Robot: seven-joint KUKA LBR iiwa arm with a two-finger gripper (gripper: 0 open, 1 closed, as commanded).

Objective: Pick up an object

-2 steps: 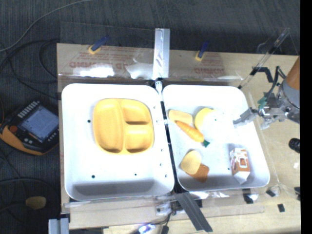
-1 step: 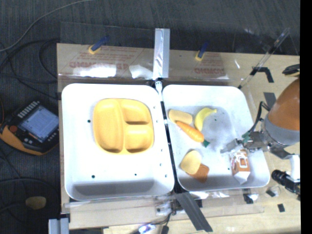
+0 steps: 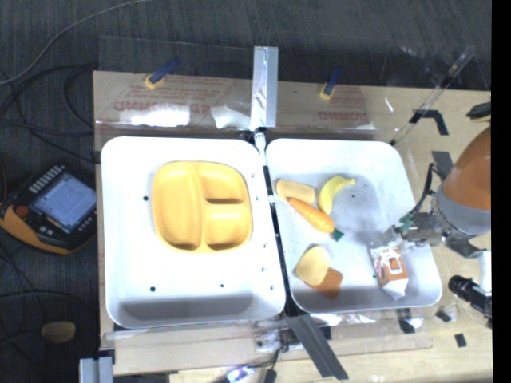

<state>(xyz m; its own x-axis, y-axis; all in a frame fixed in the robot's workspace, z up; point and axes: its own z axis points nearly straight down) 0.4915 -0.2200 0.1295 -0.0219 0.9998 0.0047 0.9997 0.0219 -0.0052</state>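
Nearest to the lens: arm (image 3: 471,183), coming over the right rim of the right bin (image 3: 359,152). Hangs with gripper (image 3: 412,231) just above and beside the carton (image 3: 390,268), probably aiming there. Open or closed: cannot tell, too small and dark. Nothing seen held.

Carton: near the bin's right wall, so little room on that side, more room toward the centre. Carrot (image 3: 310,214), banana (image 3: 335,190) and bun (image 3: 313,264) crowd the bin's left part, well apart from the carton. Yellow tray (image 3: 201,204) alone in the left bin (image 3: 128,238), out of the way.
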